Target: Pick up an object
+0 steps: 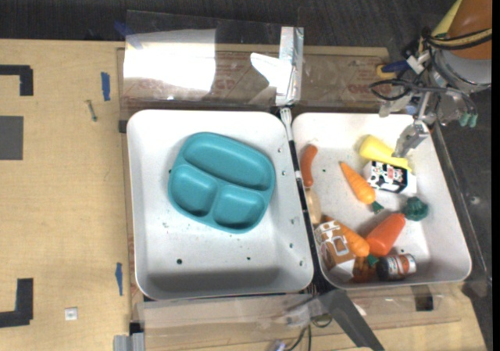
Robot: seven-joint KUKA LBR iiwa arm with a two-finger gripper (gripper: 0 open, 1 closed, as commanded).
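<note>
My gripper (407,143) hangs over the far right part of the right bin (445,213), just above the right end of a yellow piece (373,146). Right below it lies a black-and-white spotted carton (387,176). An orange carrot (358,183) lies to the left of the carton, and an orange-red sausage (309,163) rests against the bin's left wall. Nothing is visibly held.
Near the right bin's front lie a fat orange carrot (385,232), a green piece (416,207), a brown box (334,244) and a small can (394,265). The left bin (148,248) holds a teal divided plate (223,180). A clear panel (291,60) stands behind the bins.
</note>
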